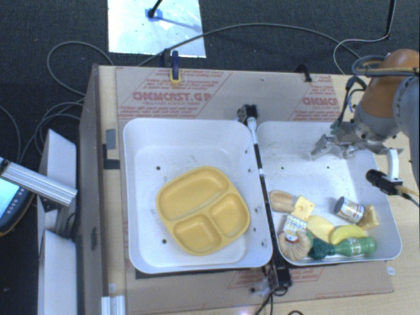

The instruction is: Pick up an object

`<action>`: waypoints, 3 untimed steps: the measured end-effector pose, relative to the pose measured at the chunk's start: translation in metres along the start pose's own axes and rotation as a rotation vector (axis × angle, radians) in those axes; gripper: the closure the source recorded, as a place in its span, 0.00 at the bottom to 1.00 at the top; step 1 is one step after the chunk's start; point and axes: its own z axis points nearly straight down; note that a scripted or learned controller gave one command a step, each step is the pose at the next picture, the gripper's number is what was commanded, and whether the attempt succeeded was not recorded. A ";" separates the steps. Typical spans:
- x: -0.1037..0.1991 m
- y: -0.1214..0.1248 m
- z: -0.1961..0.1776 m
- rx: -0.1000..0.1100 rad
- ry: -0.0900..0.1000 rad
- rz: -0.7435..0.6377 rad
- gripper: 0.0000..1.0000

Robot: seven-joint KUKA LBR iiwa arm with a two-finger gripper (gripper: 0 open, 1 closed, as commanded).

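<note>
End effector [338,146] above your right bin [387,205], fingers spread wide, holding nothing, toy food heaped near the banana [346,233], yellow tray [202,209] in left bin [141,176].

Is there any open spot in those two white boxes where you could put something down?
Yes. The right bin is bare in its far half, below the gripper; its near edge is crowded with the food pile. The left bin has bare floor around the yellow tray, mostly at the back.

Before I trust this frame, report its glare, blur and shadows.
Camera view: lighting soft and even, with faint shadows. The shiny silver sheet on the dark floor glares white. The yellow three-compartment plastic tray is crisp; the small toy foods in the right white bin blur together.
</note>
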 end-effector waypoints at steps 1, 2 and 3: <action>0.000 0.011 0.000 -0.003 0.000 -0.002 0.00; 0.000 -0.025 0.000 -0.001 0.000 0.001 0.00; -0.001 -0.024 -0.011 -0.005 -0.001 0.000 1.00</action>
